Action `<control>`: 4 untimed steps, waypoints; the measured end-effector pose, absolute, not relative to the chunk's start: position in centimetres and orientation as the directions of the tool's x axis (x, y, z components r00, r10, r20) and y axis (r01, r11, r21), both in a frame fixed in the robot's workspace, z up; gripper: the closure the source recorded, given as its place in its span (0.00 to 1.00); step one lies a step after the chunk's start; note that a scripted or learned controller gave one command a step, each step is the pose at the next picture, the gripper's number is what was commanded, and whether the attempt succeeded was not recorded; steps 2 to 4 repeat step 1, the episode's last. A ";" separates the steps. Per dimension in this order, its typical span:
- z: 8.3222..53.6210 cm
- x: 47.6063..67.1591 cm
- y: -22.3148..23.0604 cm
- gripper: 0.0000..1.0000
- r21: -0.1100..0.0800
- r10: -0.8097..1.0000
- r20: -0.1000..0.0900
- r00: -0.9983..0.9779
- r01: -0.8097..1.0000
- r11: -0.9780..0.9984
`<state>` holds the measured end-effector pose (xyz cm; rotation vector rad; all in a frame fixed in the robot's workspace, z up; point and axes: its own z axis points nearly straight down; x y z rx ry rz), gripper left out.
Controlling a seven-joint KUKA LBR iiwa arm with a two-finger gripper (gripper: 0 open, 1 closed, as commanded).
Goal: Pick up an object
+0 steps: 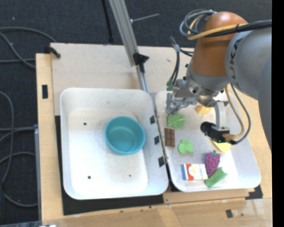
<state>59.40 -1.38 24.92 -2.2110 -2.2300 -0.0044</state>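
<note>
Gripper point(173, 109) low in right bin point(248, 167), over green leafy piece point(176, 121). Can't tell jaws' state, wrist blocks them. Probably nothing lifted yet; grasp and lift remain.

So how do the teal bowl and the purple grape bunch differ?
The teal bowl sits alone in the left bin; the purple grape bunch lies among other items in the right bin. The teal bowl is far larger, round and hollow; the purple grape bunch is small and knobbly. Both lie untouched.

Dark carpet floor point(47, 13), black cables point(9, 37) at left; pale wooden bench point(94, 60); slanted aluminium rail point(124, 27).
</note>
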 end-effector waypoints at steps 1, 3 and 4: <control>25.0 58.3 4.5 1.00 -0.001 1.000 0.002 -0.009 1.000 0.009; 25.0 58.3 4.5 1.00 -0.001 1.000 0.002 -0.009 1.000 0.009; 25.0 58.3 4.5 1.00 -0.001 1.000 0.002 -0.009 1.000 0.009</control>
